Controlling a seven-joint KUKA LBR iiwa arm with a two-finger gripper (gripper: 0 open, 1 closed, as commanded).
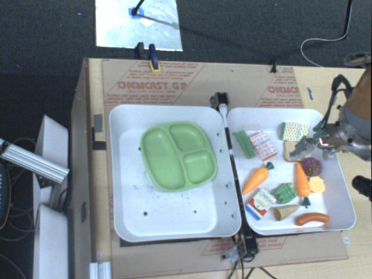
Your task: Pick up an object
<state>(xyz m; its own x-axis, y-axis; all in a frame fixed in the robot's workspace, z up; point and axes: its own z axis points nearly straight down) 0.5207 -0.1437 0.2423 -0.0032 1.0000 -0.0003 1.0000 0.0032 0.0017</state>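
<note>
One gripper (308,147) hovers, approaching; grip unclear; next, descend onto the purple fruit (313,167) just below the jaws.

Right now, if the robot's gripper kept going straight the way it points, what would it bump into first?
Probably the dark purple round toy fruit just below the two-finger gripper; depth is hard to judge from above.

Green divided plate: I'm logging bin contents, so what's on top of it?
Nothing visible lies on the green divided plate; its three compartments look bare. The left bin floor beneath it is covered.
</note>
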